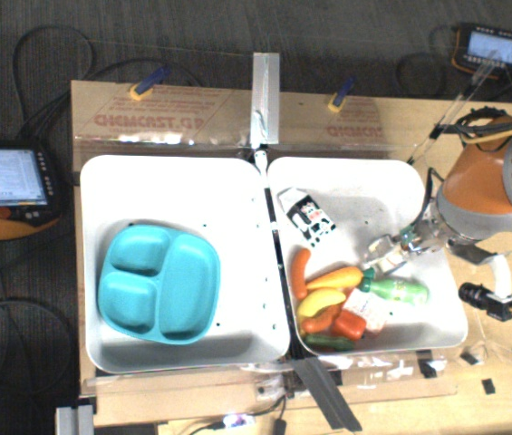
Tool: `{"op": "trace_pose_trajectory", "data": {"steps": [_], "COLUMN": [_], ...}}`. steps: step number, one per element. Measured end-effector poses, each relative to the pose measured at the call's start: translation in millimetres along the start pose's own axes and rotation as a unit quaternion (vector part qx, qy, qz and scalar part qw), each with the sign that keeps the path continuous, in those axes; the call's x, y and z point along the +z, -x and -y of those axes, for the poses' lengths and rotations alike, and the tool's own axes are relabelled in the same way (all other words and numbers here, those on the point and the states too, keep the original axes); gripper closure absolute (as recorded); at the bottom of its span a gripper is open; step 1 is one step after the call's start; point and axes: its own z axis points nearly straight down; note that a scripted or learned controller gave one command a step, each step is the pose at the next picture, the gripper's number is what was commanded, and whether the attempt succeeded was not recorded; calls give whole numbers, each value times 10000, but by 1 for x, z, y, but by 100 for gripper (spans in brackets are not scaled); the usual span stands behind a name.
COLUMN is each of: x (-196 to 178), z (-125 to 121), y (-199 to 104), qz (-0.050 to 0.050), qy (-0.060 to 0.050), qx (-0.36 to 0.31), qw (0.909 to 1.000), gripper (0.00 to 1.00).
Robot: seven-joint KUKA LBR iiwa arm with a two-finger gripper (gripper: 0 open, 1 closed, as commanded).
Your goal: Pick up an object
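The right bin (364,175) holds a heap of toy food at its near side: an orange carrot (299,271), a yellow banana (328,280), a red piece (350,324), a green piece (330,341) and a green bottle (397,289) with a white label. A small white carton with black print (307,216) lies apart, toward the bin's far left. My gripper (384,250) hangs low in the right bin, just above the bottle's neck and the banana's right end. Nothing shows between its fingers.
The left bin (129,175) holds a turquoise divided plate (159,282). Cardboard (174,116) lies behind both bins. A pendant with a screen (9,184) sits left of the bench. The arm's orange band (478,184) hangs over the right bin's right rim.
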Motion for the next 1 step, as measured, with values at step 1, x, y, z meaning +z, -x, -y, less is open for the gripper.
{"op": "trace_pose_trajectory", "data": {"steps": [1], "x": [-116], "z": [-17], "y": [-41], "qz": [28], "qy": [-100], "qx": [1297], "qw": [9915], "gripper": [100]}}
